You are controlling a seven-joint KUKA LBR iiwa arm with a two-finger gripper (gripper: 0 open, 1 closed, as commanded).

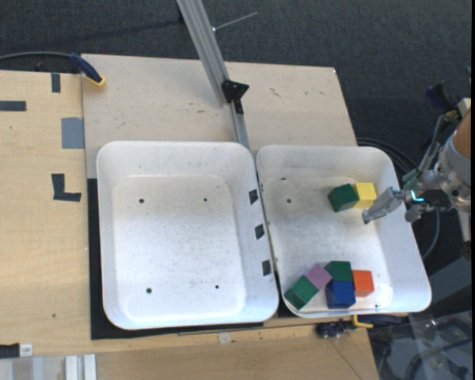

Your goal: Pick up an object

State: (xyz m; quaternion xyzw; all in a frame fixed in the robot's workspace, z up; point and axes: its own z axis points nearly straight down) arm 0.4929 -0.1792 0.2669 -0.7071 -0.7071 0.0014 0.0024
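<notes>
Where the wooden bench (32, 236) meets dark carpet | right bin (301, 165) holds blocks (two clusters) | gripper (384, 204) centre-right, grip state unreadable.

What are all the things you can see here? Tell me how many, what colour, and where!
Bins: 2, white, side by side on the bench; left bin, right bin.
Green blocks: 3; one in the right bin's upper part, touching the yellow block; one and one in the cluster at its lower edge.
Yellow block: 1, right bin, upper part.
Purple block: 1, lower cluster.
Blue block: 1, lower cluster.
Orange block: 1, lower cluster.
Metal pole: 1, grey, slanting above the bins.
Clamp: 1, blue and yellow, upper left of the bench.
Gripper: 1, grey, at the right bin's right side, beside the yellow block.
</notes>
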